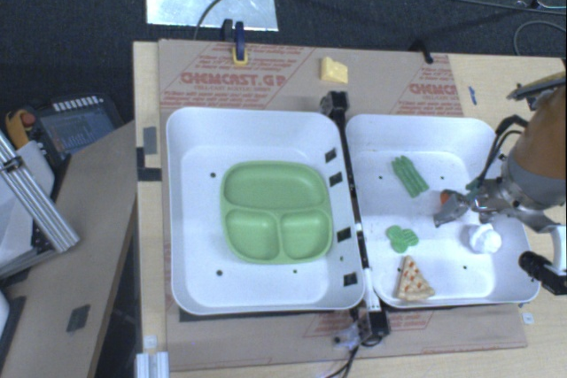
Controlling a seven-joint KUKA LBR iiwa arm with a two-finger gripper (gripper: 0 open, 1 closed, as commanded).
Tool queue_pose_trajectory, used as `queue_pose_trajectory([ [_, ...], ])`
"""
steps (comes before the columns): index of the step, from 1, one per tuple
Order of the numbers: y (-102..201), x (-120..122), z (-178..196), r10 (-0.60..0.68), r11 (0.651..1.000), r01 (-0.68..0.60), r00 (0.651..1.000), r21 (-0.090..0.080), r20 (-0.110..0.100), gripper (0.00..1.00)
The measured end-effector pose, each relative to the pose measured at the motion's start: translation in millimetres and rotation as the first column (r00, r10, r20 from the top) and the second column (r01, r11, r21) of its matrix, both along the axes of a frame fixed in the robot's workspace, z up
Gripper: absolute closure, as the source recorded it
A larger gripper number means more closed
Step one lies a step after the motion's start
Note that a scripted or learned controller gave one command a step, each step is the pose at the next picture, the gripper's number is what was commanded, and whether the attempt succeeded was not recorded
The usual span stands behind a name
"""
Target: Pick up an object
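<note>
Tray point(266, 210) in L bin point(190, 146); pizza slice point(413, 281) in R bin point(381, 137)

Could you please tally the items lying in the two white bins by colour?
Green: 3 – plate, bean pod, small piece
White: 1 – ball
Tan and red: 1 – pizza slice
Total: 5

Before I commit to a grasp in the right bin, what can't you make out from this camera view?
- Tool: too small and blurred to tell whether its fingers are open or shut, or what the orange spot at its tip is.
- White object: its shape is unclear; it blends into the right bin.
- Arm: cut off by the view's right edge.
- Yellow piece behind the bins: too small to identify.
</note>
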State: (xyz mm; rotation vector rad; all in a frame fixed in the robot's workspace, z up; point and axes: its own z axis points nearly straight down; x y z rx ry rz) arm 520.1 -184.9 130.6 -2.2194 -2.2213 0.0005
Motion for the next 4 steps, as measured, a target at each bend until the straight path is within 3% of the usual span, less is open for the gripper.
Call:
queue_pose_trajectory([
  [1,0.3,0.7,-47.7,0.001,1.0,-0.001,1.0,-0.001,0.002,0.0],
  [2,-0.3,1.6,-35.3,0.0,1.0,0.0,1.0,-0.002,0.005,1.0],
  [4,-2.1,11.3,70.3,0.003,1.0,-0.003,1.0,-0.004,0.009,1.0],
])
